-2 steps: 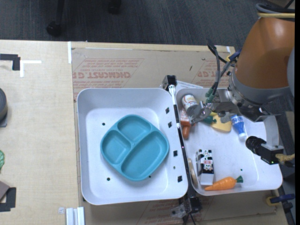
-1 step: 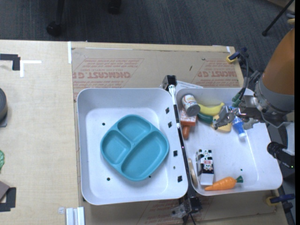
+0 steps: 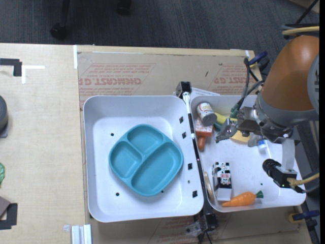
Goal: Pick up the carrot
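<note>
The carrot (image 3: 238, 199), orange with a small green tip at its right end, lies flat along the front wall of the right bin (image 3: 284, 200). My gripper (image 3: 225, 131) hangs over the middle of that bin, behind the carrot and well apart from it. Nothing shows in its grasp. The grey arm with its orange band comes in from the right and hides part of the bin's right side.
A tin can (image 3: 206, 112), a yellow item (image 3: 222, 118) and an orange-red bottle (image 3: 203, 134) crowd the right bin's back left. A black-and-white box (image 3: 222, 177) lies just behind the carrot. The left bin (image 3: 96, 136) holds a blue divided plate (image 3: 146, 159).
</note>
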Robot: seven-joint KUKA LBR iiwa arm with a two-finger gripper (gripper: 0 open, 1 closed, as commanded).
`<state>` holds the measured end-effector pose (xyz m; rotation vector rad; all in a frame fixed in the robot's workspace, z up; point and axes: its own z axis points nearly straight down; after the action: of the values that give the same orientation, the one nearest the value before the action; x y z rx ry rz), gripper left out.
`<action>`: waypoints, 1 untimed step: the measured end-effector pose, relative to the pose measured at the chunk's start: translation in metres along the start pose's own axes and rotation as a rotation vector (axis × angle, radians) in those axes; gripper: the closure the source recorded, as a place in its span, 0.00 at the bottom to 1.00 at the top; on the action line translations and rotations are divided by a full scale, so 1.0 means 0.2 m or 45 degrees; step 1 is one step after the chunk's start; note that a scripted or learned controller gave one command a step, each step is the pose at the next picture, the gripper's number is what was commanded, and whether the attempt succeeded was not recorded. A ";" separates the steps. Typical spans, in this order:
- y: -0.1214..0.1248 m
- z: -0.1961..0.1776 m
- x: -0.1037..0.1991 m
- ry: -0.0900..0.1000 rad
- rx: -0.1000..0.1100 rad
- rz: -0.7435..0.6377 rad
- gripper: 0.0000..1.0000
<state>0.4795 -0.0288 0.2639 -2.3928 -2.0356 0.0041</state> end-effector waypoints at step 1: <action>0.21 0.12 -0.36 -0.002 -0.003 -0.072 0.00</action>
<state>0.5090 -0.1062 0.2396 -2.3365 -2.1040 0.0032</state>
